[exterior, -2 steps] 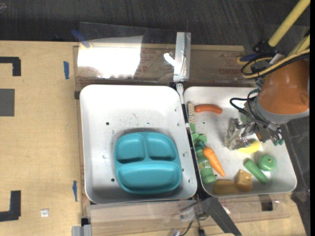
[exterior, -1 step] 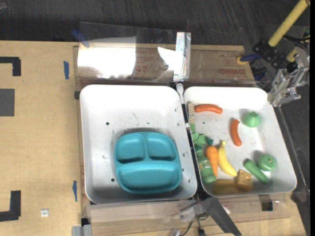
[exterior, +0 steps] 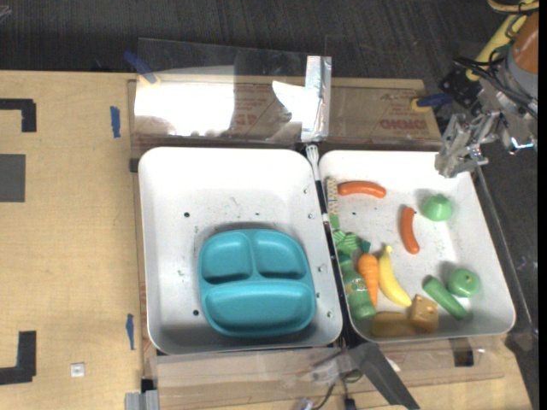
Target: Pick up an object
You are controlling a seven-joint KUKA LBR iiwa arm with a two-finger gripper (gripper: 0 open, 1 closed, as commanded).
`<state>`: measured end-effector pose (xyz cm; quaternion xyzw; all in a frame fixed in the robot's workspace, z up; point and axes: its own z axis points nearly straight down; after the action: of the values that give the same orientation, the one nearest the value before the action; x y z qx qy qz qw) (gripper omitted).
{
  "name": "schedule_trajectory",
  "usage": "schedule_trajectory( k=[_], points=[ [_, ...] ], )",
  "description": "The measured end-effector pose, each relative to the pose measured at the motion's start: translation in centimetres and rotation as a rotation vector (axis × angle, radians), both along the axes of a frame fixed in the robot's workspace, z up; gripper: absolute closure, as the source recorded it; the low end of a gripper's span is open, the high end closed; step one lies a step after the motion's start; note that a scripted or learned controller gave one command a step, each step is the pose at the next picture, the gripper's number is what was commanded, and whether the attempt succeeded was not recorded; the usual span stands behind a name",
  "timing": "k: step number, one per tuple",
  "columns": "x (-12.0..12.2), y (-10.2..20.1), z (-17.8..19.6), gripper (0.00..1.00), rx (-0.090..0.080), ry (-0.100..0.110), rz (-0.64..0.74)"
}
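Two bins sit side by side on the bench.
A divided tray [exterior: 255, 282] lies in the left bin [exterior: 162, 186]; toy foods crowd the right bin [exterior: 487, 220], a banana [exterior: 392, 280] beside a carrot [exterior: 369, 273], the gripper [exterior: 455, 156] above its far right corner.

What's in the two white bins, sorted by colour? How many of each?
Teal: 1, the divided plate
Red-orange: 2, sausages
Orange: 1, carrot
Yellow: 1, banana
Green: at least 3 clear pieces, plus a green cluster I can't separate
Brown: 2
Total: at least 10
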<state>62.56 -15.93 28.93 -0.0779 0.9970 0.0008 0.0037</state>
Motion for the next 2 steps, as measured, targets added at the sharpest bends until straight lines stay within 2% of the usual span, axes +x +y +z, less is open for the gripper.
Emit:
schedule_trajectory(
  k=[1,2],
  points=[
    [4.3,3.23,-0.54,1.0,-0.001,-0.001,0.042],
    [4.3,3.05,-0.4,0.0,-0.002,-0.003,0.04]
  ],
)
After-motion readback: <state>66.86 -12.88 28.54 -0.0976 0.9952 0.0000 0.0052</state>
